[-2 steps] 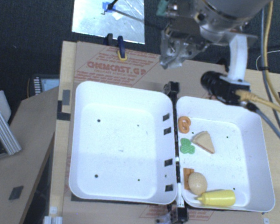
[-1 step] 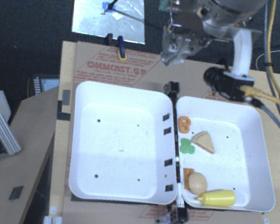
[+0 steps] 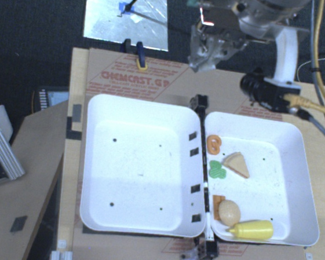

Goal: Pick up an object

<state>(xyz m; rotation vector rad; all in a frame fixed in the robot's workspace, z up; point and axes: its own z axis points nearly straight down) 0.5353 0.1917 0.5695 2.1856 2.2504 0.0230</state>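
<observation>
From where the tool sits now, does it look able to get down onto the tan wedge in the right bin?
Probably yes. The tool hangs above the bench behind the bins, and the tan wedge lies in open floor of the right bin, apart from the orange ring and green piece, nothing over it.

Loads of open floor in the left bin (image 3: 135, 164), so a gripper could drop in anywhere there. The right bin (image 3: 286, 170) is crowded along its left wall: orange ring (image 3: 213, 143), tan wedge (image 3: 237, 164), green piece (image 3: 217, 171), then a beige ball (image 3: 229, 211) touching a yellow bottle (image 3: 251, 228) at the near edge. Its right half stays open.
</observation>
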